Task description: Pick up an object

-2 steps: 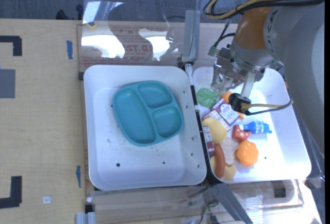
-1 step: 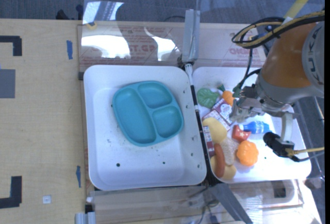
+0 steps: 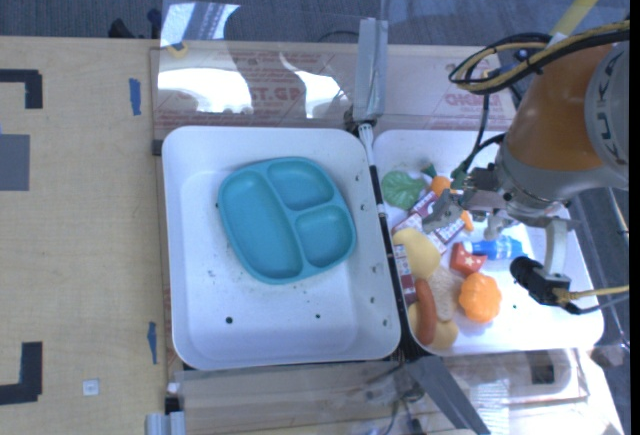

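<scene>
The right bin (image 3: 570, 328) holds a pile of toy food: a green leafy piece (image 3: 402, 189), a pale yellow piece (image 3: 420, 252), a sausage (image 3: 425, 308), an orange fruit (image 3: 480, 298), a small red piece (image 3: 466, 259) and a blue piece (image 3: 498, 247). My gripper (image 3: 455, 211) hangs low over the bin's middle, just above the red and yellow pieces. The grey wrist and orange band (image 3: 560, 123) cover the bin's back right. Nothing is visibly held between the fingers.
In the left bin (image 3: 200, 323) lies a teal divided plate (image 3: 287, 218). A grey divider (image 3: 383, 223) separates the two bins. A clear plastic wall (image 3: 260, 73) stands behind them, and black and yellow cables (image 3: 500, 63) loop above the arm.
</scene>
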### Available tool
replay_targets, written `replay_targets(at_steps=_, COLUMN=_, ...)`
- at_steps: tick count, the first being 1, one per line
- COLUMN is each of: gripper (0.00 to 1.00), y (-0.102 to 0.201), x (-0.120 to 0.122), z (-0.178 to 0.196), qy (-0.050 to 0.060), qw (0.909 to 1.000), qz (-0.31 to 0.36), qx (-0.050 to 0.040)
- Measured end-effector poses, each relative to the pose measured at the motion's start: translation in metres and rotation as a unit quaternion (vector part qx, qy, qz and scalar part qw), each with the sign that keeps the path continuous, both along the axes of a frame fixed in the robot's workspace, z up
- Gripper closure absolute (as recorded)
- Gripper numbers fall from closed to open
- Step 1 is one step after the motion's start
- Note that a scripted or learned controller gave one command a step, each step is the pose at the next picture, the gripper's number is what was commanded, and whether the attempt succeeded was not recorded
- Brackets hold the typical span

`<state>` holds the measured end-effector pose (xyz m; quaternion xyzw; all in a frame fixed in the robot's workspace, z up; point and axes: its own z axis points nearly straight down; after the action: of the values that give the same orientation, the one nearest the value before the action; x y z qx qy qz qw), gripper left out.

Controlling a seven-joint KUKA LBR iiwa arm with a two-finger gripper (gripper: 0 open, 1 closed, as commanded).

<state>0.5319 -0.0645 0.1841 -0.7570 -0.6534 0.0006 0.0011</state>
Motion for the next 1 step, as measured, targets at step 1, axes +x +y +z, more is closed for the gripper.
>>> replay_targets(at_steps=1, gripper=0.0, y=-0.006, x=0.053, z=0.0001, qy=-0.001, qw=1.0, qz=-0.009, qx=-0.0007)
